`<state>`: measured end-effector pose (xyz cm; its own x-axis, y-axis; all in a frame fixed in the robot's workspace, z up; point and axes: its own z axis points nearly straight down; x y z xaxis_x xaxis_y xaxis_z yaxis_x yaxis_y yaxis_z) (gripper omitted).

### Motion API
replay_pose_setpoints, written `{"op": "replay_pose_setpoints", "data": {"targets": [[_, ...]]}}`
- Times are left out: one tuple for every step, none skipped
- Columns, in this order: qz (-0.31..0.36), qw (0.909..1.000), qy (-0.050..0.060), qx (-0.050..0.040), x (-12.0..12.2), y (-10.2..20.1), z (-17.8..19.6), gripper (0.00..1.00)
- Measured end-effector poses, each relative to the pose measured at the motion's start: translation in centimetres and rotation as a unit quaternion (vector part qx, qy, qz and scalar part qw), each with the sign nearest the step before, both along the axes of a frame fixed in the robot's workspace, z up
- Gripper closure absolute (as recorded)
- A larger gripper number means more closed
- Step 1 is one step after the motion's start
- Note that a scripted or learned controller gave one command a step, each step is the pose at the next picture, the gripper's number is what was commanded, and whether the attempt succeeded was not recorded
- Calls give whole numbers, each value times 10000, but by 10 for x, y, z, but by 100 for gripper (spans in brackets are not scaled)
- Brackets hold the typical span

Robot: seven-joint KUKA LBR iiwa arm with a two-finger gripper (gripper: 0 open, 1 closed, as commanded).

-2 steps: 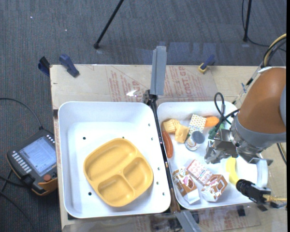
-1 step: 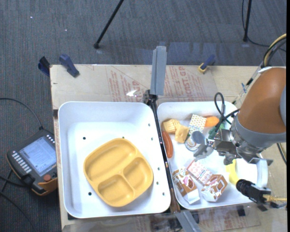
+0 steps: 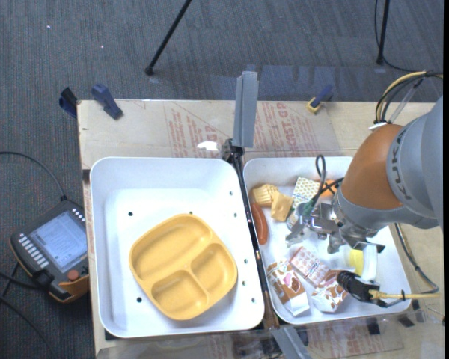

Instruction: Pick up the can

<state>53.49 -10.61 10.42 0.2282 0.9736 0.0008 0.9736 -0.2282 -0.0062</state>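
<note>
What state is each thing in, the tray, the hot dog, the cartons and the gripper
Yellow tray: upright, in the left bin.
Hot dog: lying along the right bin's left wall.
Cartons: lying in a heap.
Gripper: low inside the right bin.

Robot lab: teach pendant point(image 3: 51, 251), tripod legs point(image 3: 172, 27), clamped bench point(image 3: 165, 129).

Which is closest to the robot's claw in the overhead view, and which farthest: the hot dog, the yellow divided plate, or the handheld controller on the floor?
From the gripper:
1. Hot dog, just left of it in the right bin.
2. Yellow divided plate, in the left bin.
3. Handheld controller, on the floor at far left.
</note>
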Motion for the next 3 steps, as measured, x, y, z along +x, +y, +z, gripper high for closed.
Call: {"op": "replay_pose_setpoints", "data": {"targets": [[-936,9956,3,-11,-3,46,82,0],[-1058,9944,2,-9,27,20,-18,0],[-1045,9945,37,-1,26,20,-10,100]]}}
